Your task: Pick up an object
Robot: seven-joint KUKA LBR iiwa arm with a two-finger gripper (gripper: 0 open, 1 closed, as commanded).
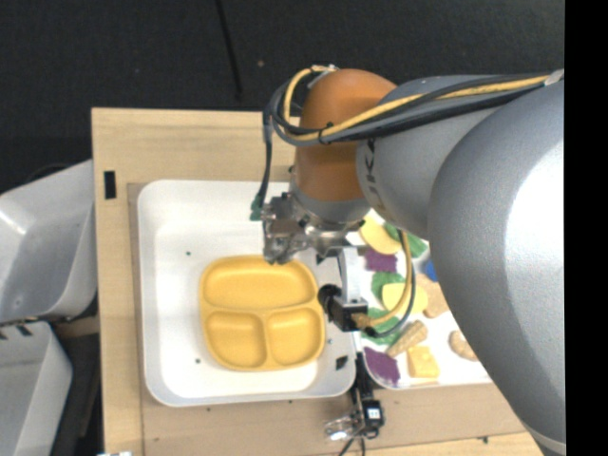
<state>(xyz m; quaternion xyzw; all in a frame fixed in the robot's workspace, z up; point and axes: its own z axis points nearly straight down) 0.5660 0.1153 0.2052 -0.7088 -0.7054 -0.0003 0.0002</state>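
Observation:
A yellow three-compartment plate [260, 312] lies in the left white bin [171, 255]. My gripper [283, 245] hangs over the plate's far edge, under the orange wrist band [332, 141]. The right bin [380, 373] holds several small toy foods: purple pieces [382, 260], a yellow piece [381, 239], a tan stick [405, 338] and a yellow block [423, 362]. The grey arm covers most of that bin.
The wooden bench [171, 131] frames both bins. A white object [38, 245] sits beyond the bench's left edge. A small metal clip [351, 424] lies at the bench's front. The bare floor of the left bin surrounds the plate.

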